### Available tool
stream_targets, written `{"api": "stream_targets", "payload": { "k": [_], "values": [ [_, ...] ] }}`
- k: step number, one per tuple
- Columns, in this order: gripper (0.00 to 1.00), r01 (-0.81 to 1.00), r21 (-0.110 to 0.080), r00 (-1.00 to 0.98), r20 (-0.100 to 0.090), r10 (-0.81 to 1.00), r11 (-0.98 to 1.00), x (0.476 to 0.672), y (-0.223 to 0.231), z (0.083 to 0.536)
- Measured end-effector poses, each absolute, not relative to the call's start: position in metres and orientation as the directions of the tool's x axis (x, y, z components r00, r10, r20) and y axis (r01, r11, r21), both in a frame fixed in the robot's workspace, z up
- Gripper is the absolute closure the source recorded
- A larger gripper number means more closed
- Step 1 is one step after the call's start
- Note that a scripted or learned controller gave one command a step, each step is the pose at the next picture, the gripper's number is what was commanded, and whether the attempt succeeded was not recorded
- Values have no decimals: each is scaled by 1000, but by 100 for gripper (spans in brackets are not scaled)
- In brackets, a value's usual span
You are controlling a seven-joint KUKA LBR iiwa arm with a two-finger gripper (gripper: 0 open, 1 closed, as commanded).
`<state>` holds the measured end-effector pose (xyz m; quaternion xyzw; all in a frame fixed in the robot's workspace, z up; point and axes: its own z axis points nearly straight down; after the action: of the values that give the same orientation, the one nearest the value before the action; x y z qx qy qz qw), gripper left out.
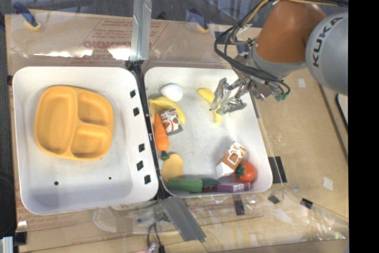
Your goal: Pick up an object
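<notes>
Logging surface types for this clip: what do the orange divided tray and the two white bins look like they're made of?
Orange divided tray: likely moulded plastic, with a smooth, slightly satin finish, rounded compartment edges and soft highlights. Left bin and right bin: probably plastic too, opaque white and matte, with rounded corners and thin raised rims. The view can't settle the exact material of either.

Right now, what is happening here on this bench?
A grey KUKA arm reaches into the right bin, which holds toy food. Its gripper is low over a yellow banana near the far side. Whether it grips the banana is unclear. The left bin holds a yellow divided tray.
</notes>
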<state>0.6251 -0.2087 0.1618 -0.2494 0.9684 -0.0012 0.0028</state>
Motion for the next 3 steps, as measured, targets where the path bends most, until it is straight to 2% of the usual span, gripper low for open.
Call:
{"api": "stream_targets", "payload": {
  "k": [1,2,3],
  "values": [
    [100,-432,-10,-902,-11,-432,902,657,-211,288],
    [100,-408,6,-913,5,-408,913,656,-146,166],
    [100,-334,-4,-942,-10,-334,942,659,-94,257]
  ]
}}
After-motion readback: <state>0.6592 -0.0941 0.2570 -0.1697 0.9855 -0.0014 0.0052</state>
